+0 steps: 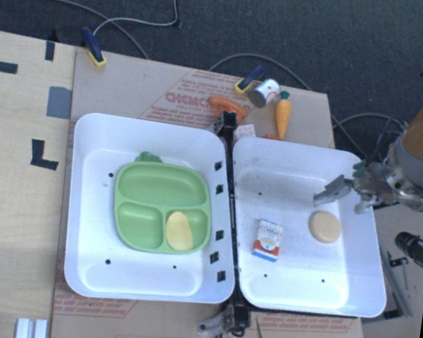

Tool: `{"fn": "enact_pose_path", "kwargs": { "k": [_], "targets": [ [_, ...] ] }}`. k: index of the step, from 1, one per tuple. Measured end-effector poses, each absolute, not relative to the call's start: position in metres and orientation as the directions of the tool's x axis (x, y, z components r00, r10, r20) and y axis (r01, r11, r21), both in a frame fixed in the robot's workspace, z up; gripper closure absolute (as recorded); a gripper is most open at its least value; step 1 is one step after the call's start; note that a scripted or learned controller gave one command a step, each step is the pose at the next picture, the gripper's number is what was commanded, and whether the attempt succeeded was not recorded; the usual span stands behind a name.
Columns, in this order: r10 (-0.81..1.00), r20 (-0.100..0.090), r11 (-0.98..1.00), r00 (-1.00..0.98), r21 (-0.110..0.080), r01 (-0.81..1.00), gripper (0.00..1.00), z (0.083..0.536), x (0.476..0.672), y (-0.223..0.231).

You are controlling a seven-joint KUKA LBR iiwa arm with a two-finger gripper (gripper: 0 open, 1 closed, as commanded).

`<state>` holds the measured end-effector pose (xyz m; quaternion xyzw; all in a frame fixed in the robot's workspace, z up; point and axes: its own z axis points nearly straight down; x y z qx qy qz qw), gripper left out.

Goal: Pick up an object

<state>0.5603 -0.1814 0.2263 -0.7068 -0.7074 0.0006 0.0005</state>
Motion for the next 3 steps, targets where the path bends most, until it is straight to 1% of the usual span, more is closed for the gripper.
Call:
{"fn": "enact_pose_path", "kwargs": {
  "k": [1, 2, 3],
  "targets": [
    [1.0, 0.001, 0.003, -0.003, -0.002, 1.0, 0.0, 0.184, 0.537, -0.083],
    [1.0, 0.001, 0.0, 0.0, -0.003, 1.0, 0.0, 0.092, 0.531, -0.095],
    [1.0, 0.002, 0.001, -0.001, -0.005, 1.0, 1.0, 0.101, 0.531, -0.094]
  ]
}}
